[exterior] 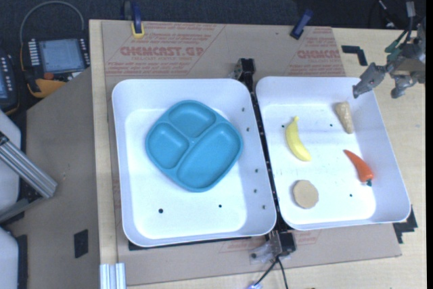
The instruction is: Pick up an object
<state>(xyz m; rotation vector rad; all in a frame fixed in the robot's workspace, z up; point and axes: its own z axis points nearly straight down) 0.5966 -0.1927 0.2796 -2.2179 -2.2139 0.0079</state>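
Gripper (382,78) open and empty above the right bin's (325,218) far corner; nearest pick is the bread piece (345,117) just inside that corner—descend straight, straddle its narrow width.

A single fixed camera is looking down at a slant from above the bench (101,145), taking in both white bins: the left bin (135,213) and the right bin (385,166). It is sitting far enough back that surrounding floor is showing too.
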